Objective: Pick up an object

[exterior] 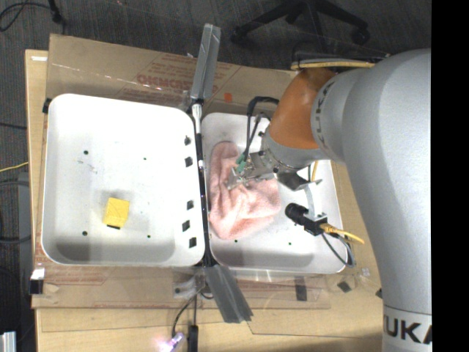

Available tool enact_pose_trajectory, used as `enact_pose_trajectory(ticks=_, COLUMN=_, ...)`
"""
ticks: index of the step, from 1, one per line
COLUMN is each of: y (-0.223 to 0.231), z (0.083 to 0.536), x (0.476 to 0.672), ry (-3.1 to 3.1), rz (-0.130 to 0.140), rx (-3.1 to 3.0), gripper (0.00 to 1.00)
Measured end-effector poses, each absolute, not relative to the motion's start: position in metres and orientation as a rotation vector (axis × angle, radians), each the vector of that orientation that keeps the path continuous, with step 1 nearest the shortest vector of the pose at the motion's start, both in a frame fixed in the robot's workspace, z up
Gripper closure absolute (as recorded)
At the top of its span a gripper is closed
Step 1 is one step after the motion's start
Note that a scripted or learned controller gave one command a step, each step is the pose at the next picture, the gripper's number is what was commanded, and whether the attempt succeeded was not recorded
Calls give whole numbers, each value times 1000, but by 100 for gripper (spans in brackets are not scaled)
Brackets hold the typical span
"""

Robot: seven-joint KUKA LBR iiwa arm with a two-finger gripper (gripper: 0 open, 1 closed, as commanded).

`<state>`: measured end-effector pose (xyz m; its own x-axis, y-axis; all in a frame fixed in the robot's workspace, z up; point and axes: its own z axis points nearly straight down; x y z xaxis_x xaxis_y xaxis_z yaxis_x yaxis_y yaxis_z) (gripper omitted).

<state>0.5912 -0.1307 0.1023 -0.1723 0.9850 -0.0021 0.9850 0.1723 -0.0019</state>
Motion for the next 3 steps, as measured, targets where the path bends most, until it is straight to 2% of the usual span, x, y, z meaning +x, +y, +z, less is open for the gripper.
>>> enact_pose_trajectory(ticks=1, y=-67, z=192, x=597, ry=1975, rz=-4, rx=2447, gripper=100)
enact_pose_trajectory(ticks=2, y=-94, z=136, x=611, ry=2105, rz=-8, rx=2341, gripper=100)
enact_pose_trajectory(ticks=3, y=-146, z=98, x=629, ry=2171, rz=-2, rx=2273, gripper=100)
